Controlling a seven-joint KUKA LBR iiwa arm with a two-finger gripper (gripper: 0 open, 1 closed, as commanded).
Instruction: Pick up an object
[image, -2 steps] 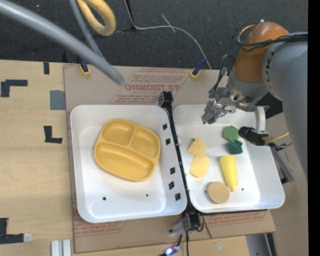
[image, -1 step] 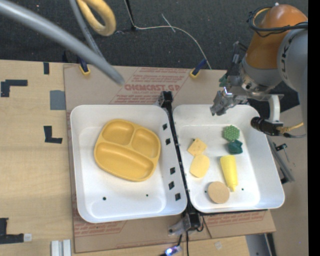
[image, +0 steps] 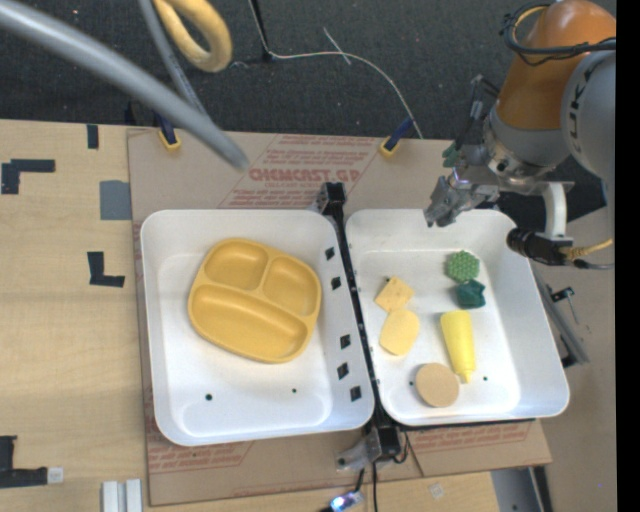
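Cardboard lies flat under both bins, spread across a pale wooden bench marked with dark tape pieces on the left side of the frame. Dark carpet-like floor runs along the top, with a thin white cable curling over it. Red print on the cardboard reads something like "CHEMCAST", though the letters are partly hard to make out. A grey hose sweeps down from the upper left, and a yellow loop hangs at the top edge.

Left bin carries a yellow divided plate, sitting a little toward its upper half. Right bin holds the pickable pieces: two pale yellow slabs near its left side, a yellow cylinder at centre, a tan round disc just below it, and a green knobbly ball touching a dark teal block.

Gripper hangs at the upper edge of the right bin, coming in from the upper right beneath the orange-banded arm. It carries nothing, and whether it is open or closed I cannot tell from this angle. It is well apart from every piece below.
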